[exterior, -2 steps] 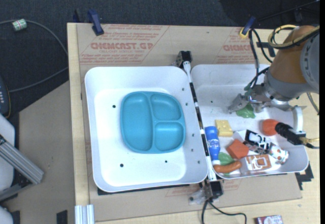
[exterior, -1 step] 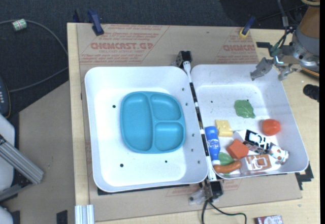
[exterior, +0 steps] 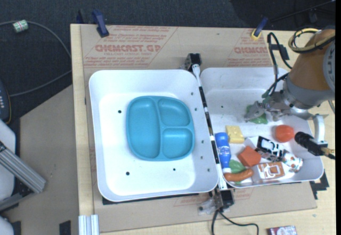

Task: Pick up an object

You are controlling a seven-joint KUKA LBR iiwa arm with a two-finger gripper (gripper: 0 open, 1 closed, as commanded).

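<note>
Green toy [exterior: 258,119] sits in the right bin [exterior: 234,82], right under the hand [exterior: 262,108], which is low over it. Can't tell if it's open or closed. Blue divided plate [exterior: 160,127] in the left bin [exterior: 106,95].

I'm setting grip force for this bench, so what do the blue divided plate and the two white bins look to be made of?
The blue divided plate looks like moulded plastic with a matte finish: even colour, soft rounded dividers, hardly any glare. The left bin and right bin seem to be thin, smooth white plastic, slightly glossy, with rounded corners and rolled rims. Painted metal cannot be ruled out from this view.
</note>
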